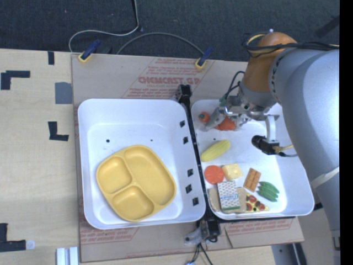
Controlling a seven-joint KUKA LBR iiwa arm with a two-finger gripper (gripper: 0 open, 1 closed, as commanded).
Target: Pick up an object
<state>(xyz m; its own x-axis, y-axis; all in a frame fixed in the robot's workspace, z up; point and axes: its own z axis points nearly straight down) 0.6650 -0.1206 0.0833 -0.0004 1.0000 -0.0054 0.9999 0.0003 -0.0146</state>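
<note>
An orange-red toy lies at the far end of the right bin, right under the pincer; whether the pincer is open or closed I cannot tell. The same bin holds a corn cob, a tomato slice, a carton and green peppers. The left bin holds a yellow divided plate.

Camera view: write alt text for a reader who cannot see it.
A grey robot arm lowers its hand over an orange toy at the back of the right bin, which holds toy foods including a corn cob. The left bin holds a yellow divided tray.
</note>
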